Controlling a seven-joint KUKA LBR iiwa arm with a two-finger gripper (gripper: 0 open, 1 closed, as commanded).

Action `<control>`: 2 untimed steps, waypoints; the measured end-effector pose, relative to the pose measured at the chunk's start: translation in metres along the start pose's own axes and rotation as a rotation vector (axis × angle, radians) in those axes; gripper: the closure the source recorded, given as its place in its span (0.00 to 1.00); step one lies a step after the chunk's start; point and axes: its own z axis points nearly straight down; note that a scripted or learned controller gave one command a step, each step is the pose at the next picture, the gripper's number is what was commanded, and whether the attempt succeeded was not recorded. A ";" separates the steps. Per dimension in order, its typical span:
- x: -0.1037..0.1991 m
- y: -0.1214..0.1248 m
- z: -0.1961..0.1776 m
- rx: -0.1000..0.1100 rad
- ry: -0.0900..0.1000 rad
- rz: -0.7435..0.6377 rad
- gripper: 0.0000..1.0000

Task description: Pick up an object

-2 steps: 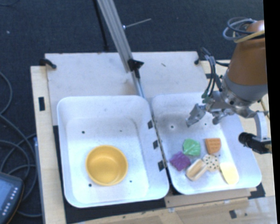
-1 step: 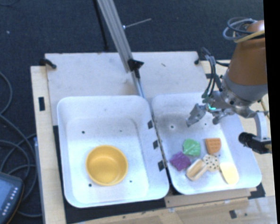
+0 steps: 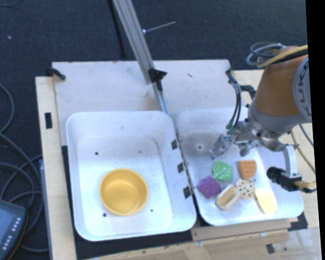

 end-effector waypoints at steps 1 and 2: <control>0.006 0.003 0.046 -0.001 0.000 0.002 0.00; 0.003 0.000 0.088 -0.001 0.000 0.001 0.00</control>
